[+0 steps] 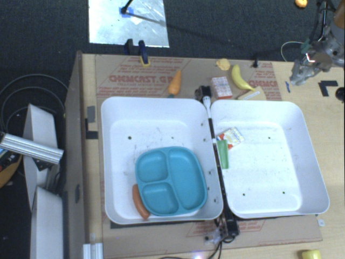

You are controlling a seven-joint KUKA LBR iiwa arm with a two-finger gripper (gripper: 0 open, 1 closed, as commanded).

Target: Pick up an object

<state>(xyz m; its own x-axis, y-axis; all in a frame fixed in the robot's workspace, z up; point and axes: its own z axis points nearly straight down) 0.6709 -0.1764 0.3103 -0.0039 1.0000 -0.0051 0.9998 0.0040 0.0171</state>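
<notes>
Plainly, my tool hung over the worktop behind the right bin, well clear of anything to pick.

Whether it was apart or together I could not tell; it was too small and blurred at that spot. Candidates lay scattered. A small red-and-white packet and a green stick sat at the right bin's left wall, likely where they slid to rest. The left bin held a blue divided tray with an orange sausage-shaped toy touching its lower left rim. Behind the bins a banana, a carrot and a little printed box lay on the brown board, whose red lettering read roughly "CHEMCAST". I judged the packet the easiest reach, though the wall beside it could crowd the approach.
</notes>
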